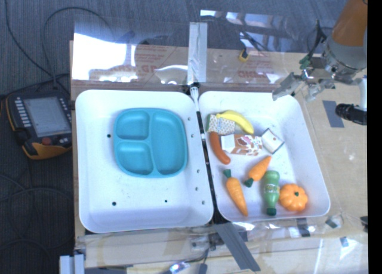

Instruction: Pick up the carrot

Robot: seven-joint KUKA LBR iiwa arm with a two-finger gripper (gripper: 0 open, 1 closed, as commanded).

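The grey two-finger gripper [293,88], its state impossible to tell, hovers above the right white bin's [315,165] far rim, where two near-identical orange plastic carrots [236,194] lie among crowded toy food, risking a wrong or glancing grab

The left bin [89,165] holds a divided plate [149,142] near its middle; the right bin [310,147] holds a banana [236,120] at its upper left, a sausage [219,147] below it, two carrots [237,195] [258,169] lower centre, a bottle [270,191] right of them, a pumpkin [293,197] at lower right; a pendant [39,125] lies at the frame's left edge.
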